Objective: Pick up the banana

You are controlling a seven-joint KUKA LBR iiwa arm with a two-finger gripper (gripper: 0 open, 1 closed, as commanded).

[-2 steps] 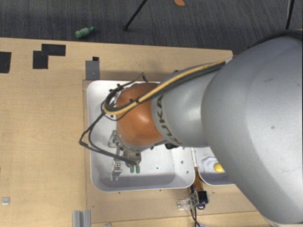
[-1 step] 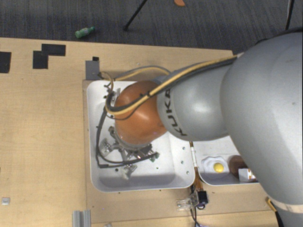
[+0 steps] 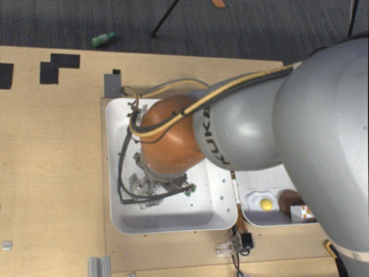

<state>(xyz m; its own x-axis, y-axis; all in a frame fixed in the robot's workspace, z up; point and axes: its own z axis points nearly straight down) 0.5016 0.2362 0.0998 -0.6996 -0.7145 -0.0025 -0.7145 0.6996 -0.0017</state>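
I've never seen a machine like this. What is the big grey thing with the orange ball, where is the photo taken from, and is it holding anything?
The big grey shape is a robot arm, and the orange part is a band just above its wrist. The camera is fixed above the bench and looks down at a slant, so the arm, reaching in from the right, covers much of the picture. Under the wrist hangs its gripper, a two-finger hand, low inside the left white bin. The wrist hides the fingers, so I cannot tell whether anything is held. Its job is to pick up a banana, and I cannot make one out here. The right bin holds a small white and yellow thing, a brown one and a small box.
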